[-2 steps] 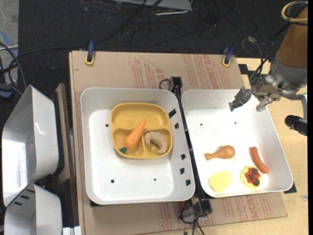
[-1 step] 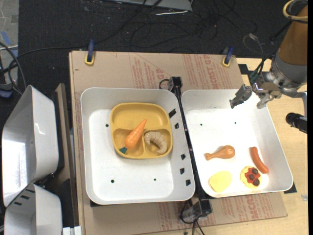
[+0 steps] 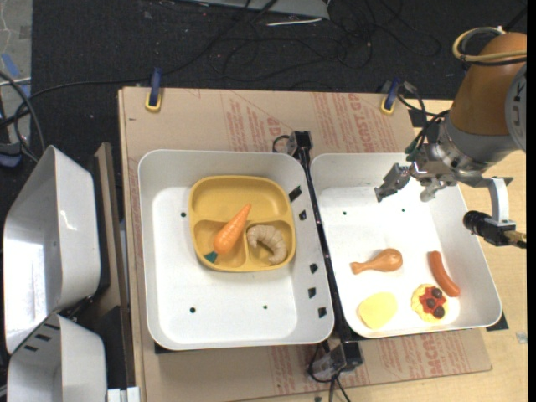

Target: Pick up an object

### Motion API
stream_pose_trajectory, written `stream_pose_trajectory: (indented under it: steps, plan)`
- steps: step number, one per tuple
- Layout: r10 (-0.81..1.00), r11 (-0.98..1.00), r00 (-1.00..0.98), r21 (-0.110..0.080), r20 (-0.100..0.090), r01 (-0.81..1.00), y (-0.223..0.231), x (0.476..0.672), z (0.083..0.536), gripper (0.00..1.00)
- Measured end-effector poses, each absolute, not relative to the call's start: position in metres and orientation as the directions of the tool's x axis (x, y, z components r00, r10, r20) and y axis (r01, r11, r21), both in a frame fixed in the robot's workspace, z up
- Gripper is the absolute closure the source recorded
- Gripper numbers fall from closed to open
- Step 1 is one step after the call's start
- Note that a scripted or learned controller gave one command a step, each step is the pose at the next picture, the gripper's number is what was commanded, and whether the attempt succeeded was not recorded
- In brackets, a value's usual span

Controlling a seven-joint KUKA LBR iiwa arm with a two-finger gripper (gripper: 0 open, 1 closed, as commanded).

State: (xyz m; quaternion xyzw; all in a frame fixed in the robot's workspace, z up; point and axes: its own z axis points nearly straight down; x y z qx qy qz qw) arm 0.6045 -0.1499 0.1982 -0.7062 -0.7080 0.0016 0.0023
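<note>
Your arm (image 3: 490,90) enters from view's right, upper corner. Orange band sits above wrist, grey housing below it. Wrist angles down and toward view's left. Your gripper (image 3: 410,184) hangs at end of wrist, two dark fingers (image 3: 390,182) pointing down-left. Jaws stand spread, gap visible between them, nothing between fingers. Grey bracket and black cable fitting project from wrist on view's right side. Your arm's upper links run out of view at right edge.
</note>
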Motion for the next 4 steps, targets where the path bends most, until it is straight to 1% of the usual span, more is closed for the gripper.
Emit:
stream_pose_trajectory:
  steps: [1,2,3,4]
  plan:
    - [1.0,0.0,0.0,-0.003,0.0,1.0,-0.149,0.608,0.154,0.0]
    - [1.0,-0.001,0.001,-0.006,0.001,1.0,-0.144,0.598,0.096,0.0]
    - [1.0,-0.001,0.001,0.001,-0.001,1.0,-0.144,0.6,0.11,1.0]
    - [1.0,0.002,-0.002,0.006,-0.002,1.0,-0.143,0.596,0.172,1.0]
